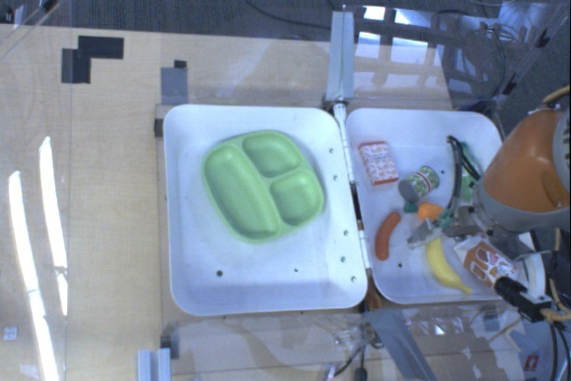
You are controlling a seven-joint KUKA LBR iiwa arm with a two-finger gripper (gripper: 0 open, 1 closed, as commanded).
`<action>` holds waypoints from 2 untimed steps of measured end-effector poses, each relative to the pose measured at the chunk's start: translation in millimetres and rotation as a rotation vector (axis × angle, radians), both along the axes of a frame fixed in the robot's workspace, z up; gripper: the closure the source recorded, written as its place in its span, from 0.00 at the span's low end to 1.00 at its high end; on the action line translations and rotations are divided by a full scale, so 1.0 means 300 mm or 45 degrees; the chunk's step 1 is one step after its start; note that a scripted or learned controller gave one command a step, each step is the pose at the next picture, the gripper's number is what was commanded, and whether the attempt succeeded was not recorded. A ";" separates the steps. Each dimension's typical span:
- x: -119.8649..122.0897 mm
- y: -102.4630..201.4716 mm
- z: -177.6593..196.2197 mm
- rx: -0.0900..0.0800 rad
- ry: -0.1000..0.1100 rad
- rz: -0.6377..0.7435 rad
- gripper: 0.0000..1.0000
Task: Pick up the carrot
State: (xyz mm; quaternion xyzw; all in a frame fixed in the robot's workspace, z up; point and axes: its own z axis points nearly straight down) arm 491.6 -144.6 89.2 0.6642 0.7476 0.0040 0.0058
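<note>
Reaching in from three o'clock, the grey arm [526,183] with its orange band covers much of the right bin's [401,131] far side, and its gripper [434,232] sits low over the bin's middle. Whether the fingers are apart or together cannot be told; they are small and tangled with cables. A small orange piece [429,211], likely the carrot, peeks out at twelve o'clock of the gripper, mostly hidden by it. At nine o'clock of the gripper lies a smooth reddish sausage shape [386,236]; at five o'clock, a curved yellow banana [443,267], touching a brown-and-white packet [486,261]. A small can [419,184] lies tipped near a red-and-white box [378,162]. The left bin [223,281] holds a glossy green divided plate [262,185].
</note>
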 end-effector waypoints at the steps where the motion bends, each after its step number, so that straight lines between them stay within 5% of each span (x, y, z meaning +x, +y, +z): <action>1: 0.207 -0.076 0.000 -0.003 0.000 0.209 0.00; 2: 0.395 -0.193 -0.001 -0.006 0.003 0.399 0.00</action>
